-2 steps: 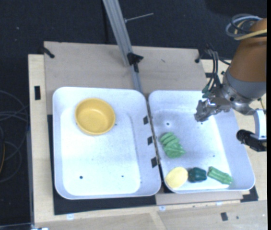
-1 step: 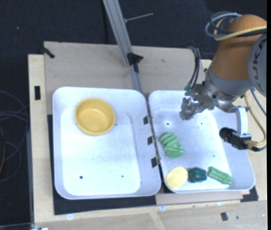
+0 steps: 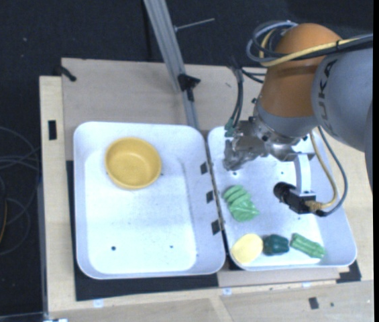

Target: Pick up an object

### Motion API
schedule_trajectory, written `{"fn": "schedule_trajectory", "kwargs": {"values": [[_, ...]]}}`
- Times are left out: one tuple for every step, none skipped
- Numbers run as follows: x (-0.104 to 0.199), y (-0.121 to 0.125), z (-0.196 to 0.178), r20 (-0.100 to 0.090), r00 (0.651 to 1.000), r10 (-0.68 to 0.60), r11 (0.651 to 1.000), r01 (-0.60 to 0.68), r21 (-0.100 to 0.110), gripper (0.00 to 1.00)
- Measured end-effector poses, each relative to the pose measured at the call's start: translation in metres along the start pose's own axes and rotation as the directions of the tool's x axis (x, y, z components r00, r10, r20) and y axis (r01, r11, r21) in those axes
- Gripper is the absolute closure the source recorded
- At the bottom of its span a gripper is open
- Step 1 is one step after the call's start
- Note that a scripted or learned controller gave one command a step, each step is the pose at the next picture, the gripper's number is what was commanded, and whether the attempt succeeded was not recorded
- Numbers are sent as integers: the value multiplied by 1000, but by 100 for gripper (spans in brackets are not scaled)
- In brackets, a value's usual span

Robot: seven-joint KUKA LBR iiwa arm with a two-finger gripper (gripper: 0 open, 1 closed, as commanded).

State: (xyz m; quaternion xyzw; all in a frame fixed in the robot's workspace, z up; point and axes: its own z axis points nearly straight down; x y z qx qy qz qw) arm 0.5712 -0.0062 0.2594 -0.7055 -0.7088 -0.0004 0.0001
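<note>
The right bin (image 3: 333, 243) holds a light green ridged object (image 3: 240, 204), a pale yellow round object (image 3: 247, 247), a dark green object (image 3: 276, 244) and a green elongated object (image 3: 307, 245). A yellow bowl (image 3: 133, 162) sits at the back left of the left bin (image 3: 142, 247). My gripper (image 3: 234, 159) hangs over the back left part of the right bin, above and apart from the light green ridged object. Nothing shows between its fingers.
A grey metal pole (image 3: 168, 49) slants from the top of the view down to the gap between the bins. The arm's grey and orange body (image 3: 303, 72) covers the back of the right bin. A black cable fitting (image 3: 290, 196) hangs over the right bin.
</note>
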Motion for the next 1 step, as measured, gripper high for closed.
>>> {"fn": "schedule_trajectory", "kwargs": {"values": [[48,-8,14,0,1000,2,1000,-2,1,100]]}}
